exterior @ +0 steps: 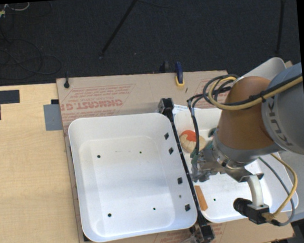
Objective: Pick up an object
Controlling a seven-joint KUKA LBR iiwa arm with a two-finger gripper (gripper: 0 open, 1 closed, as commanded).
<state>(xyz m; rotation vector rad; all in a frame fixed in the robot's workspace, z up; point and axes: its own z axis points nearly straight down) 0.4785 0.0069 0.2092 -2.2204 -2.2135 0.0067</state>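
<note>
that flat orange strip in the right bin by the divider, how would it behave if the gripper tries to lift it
The orange strip looks thin and lies flat, so fingers may struggle to get under it. It sits close to the right bin's left wall, which probably crowds a grasp. It seems light and unlikely to roll.

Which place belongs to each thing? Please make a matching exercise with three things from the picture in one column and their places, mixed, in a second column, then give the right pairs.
Things:
1. orange stick-shaped object
2. red and cream object
3. blue clamp

Places:
A. on the far edge of the cardboard sheet
B. in the right bin, beside the divider, toward the near end
C. in the right bin, toward the far end, next to the arm

Pairs: 1-B, 2-C, 3-A
</note>
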